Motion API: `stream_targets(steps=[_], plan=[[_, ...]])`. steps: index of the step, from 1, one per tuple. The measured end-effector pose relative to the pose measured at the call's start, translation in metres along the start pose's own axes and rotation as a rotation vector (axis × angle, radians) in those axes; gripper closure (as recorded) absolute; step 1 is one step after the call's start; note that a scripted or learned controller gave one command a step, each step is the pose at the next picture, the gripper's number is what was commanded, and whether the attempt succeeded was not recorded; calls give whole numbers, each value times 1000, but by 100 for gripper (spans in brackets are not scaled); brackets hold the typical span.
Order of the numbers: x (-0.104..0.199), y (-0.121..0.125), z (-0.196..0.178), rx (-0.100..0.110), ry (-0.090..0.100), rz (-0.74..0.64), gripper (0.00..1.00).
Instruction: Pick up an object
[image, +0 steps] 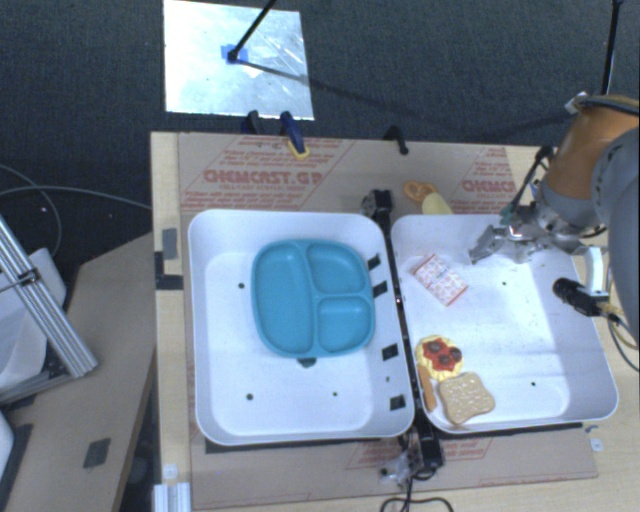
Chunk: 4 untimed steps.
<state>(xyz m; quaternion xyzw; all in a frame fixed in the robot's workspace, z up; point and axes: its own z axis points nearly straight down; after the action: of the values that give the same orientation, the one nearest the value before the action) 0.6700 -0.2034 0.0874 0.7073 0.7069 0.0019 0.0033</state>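
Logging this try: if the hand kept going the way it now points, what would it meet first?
The hand points left and down over the right bin. Likely first: the red-and-white packet, or the bin floor short of it; depth is unclear.

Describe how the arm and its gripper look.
The arm is grey, rounded and bulky, with a broad orange band above the wrist. The wrist narrows to a grey metal gripper with slim, pale, pointed fingers. Thin dark cables run along the wrist. No lettering is legible on it.
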Motion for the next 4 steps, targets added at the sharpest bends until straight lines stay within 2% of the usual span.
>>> stream_targets(steps=[1,2,3,4], plan=[[-4,-45,-2,-4,-1,-2,0],[-3,-117,-3,-8,-4,-1,0],[-5,-171,-4,-11,-6,-1,0],[112,-132,-2,-8,0,-13,0]])
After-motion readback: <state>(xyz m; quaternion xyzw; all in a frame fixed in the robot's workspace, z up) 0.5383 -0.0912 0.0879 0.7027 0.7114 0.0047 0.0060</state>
